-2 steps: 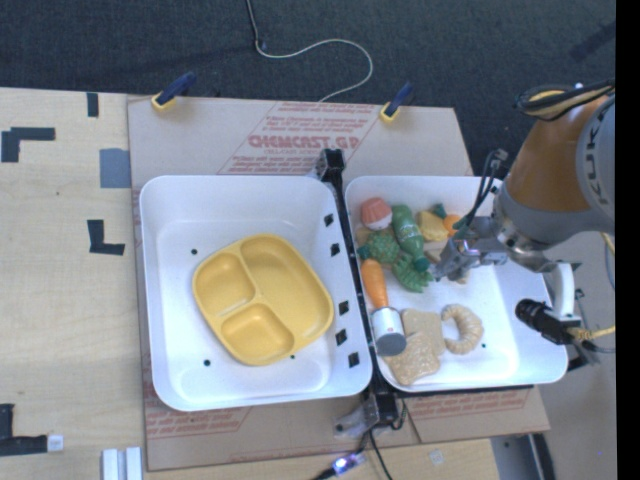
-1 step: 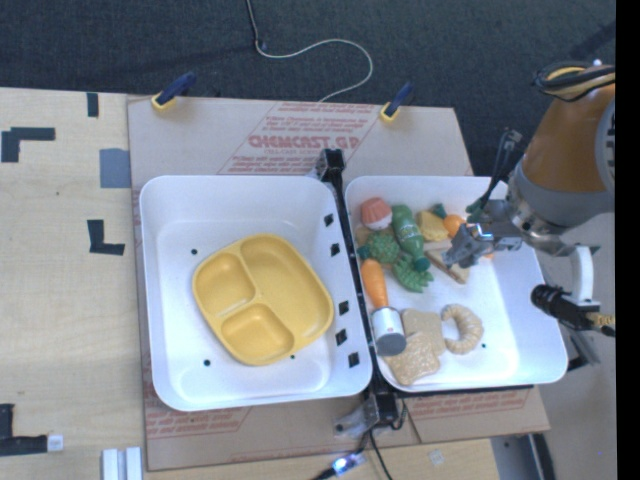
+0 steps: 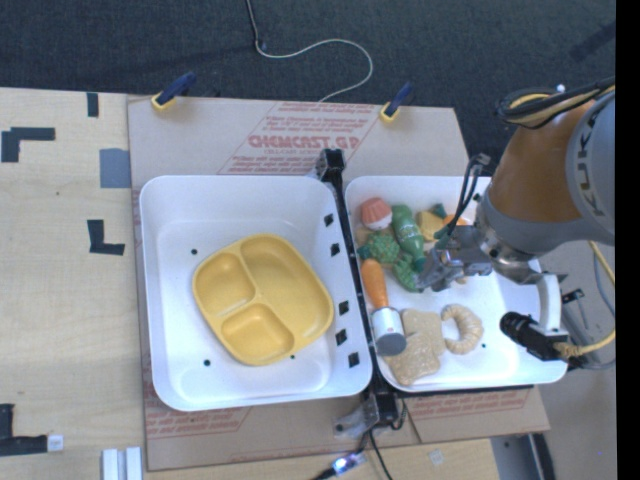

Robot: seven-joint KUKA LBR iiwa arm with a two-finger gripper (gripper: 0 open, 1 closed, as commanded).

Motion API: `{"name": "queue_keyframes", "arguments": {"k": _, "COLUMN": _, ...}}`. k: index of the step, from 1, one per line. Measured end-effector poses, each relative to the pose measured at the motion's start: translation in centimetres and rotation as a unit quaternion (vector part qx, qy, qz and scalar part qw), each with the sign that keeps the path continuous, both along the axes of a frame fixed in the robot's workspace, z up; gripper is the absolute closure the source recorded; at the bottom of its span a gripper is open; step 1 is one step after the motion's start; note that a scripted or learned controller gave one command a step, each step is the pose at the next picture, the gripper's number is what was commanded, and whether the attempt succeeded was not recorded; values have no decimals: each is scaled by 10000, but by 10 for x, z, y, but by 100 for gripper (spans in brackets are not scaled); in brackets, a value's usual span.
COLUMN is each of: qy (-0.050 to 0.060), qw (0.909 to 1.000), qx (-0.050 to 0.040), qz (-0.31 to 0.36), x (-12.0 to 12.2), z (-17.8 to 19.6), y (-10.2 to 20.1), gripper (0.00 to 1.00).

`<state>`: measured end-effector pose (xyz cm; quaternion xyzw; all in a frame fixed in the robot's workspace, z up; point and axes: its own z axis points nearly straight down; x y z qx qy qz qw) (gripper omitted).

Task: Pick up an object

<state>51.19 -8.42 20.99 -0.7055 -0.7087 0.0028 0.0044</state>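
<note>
The right bin (image 3: pixel 520 368) holds a heap of toy food: a red-and-cream piece (image 3: pixel 375 211), green vegetables (image 3: pixel 406 234), a carrot (image 3: pixel 374 284), a grey can (image 3: pixel 387 329), a slice of bread (image 3: pixel 418 346) and a tan ring (image 3: pixel 462 328). My gripper (image 3: pixel 437 266) reaches in from the right and is down at the right edge of the green pile, beside a small yellow piece (image 3: pixel 434 222). I see nothing clearly held between it.
The left bin (image 3: pixel 165 218) holds a yellow divided plate (image 3: pixel 262 298). The arm's orange band (image 3: pixel 535 173) and grey wrist hang over the right bin's right side. Two clamps pin the cardboard sheet (image 3: pixel 290 138) at the back.
</note>
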Motion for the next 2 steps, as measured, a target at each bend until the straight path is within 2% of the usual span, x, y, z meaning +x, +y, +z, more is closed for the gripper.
{"name": "queue_keyframes", "arguments": {"k": 1, "qy": -6, "qw": 10000, "qx": -4, "qz": -8, "x": -13, "z": 10, "y": 11, "gripper": 100}}
{"name": "queue_keyframes", "arguments": {"k": 2, "qy": -16, "qw": 10000, "qx": -9, "qz": -9, "x": -13, "z": 19, "y": 15, "gripper": 100}}
